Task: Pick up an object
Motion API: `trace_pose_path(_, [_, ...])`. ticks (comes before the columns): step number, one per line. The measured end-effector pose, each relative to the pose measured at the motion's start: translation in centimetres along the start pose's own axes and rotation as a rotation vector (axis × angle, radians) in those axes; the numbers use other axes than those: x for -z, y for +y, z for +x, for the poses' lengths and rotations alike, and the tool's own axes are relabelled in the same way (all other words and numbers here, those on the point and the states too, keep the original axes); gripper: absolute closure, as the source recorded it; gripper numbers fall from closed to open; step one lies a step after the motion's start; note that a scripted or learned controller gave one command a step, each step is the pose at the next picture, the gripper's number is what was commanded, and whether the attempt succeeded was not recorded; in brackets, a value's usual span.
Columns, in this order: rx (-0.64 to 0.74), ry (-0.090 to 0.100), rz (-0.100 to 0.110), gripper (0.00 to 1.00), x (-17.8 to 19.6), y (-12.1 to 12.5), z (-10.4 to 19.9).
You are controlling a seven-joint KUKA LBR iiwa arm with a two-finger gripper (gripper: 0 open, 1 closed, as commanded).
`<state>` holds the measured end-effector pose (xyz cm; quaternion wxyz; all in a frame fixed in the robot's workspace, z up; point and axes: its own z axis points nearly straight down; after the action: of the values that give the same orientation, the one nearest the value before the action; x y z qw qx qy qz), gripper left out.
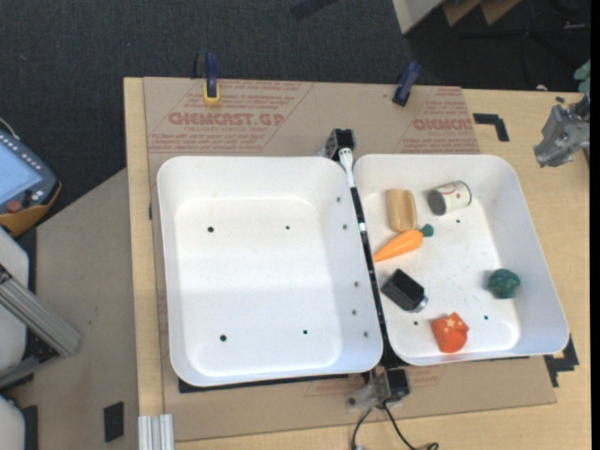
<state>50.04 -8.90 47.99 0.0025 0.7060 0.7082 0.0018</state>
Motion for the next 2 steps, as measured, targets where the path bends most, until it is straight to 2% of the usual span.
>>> trace_pose_path(1, [0.002, 0.001, -0.003, 1.00, 5.9, -0.5, 4.2])
trace_pose_path(2, [0.003, 0.002, 0.007, 1.00, 5.6, -1.6, 11.6])
